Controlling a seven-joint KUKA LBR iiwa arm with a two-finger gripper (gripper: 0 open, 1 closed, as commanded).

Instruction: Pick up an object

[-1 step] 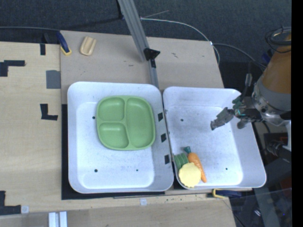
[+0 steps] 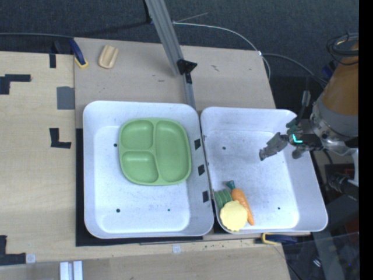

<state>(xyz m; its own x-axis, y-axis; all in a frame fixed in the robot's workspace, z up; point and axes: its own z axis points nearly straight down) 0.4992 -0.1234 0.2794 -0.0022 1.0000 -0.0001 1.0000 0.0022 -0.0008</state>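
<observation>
In the right bin (image 2: 303,212), at its front left corner, lie an orange carrot (image 2: 241,203) with green leaves (image 2: 223,197) and a pale yellow round object (image 2: 233,217), touching one another. My gripper (image 2: 284,146) hangs over the right side of the same bin, up and to the right of those objects. Its dark fingers (image 2: 270,150) stand apart, open, with nothing between them.
The left bin (image 2: 99,214) holds a green divided plate (image 2: 155,150). A grey pole (image 2: 169,34) slants in from the top toward the bins' shared edge. A small tan block (image 2: 108,56) lies on the bench at the back left. Cables run behind the right bin.
</observation>
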